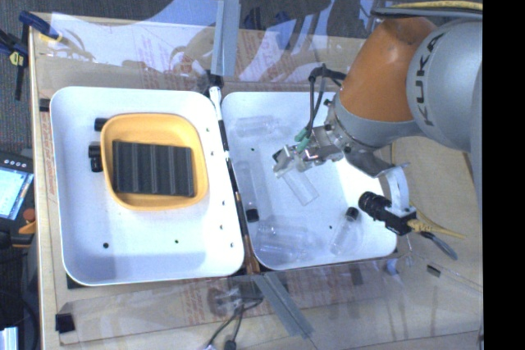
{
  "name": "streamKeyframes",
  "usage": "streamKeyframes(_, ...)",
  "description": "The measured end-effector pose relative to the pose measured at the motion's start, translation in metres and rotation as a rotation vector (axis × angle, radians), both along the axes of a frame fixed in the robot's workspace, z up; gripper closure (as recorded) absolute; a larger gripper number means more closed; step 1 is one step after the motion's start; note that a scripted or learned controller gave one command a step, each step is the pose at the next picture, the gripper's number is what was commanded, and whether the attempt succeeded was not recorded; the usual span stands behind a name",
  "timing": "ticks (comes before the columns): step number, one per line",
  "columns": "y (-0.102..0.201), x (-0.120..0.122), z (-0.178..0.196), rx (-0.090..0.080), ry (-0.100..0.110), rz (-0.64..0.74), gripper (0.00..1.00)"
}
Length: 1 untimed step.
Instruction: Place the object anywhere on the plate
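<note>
Bench [123,299] bears two white bins; yellow plate [153,161] in left bin [131,250]; fingers [289,161] state unclear, over right bin [373,238].

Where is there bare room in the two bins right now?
Left bin: a broad bare strip runs below the yellow plate, toward the near rim; small dark clips crowd its left side. Right bin: clear plastic pieces lie scattered, and the gripper hangs over the middle.

Plate [153,162] lies in left bin [74,234].
</note>
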<state>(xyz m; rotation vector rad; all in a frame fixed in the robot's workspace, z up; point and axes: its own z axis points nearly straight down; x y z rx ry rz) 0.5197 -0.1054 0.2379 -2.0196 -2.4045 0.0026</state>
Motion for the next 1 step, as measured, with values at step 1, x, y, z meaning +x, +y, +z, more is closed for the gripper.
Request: streamKeyframes(1,0.0374,0.0616,-0.0023,0.001,0.000,0.158,1.00)
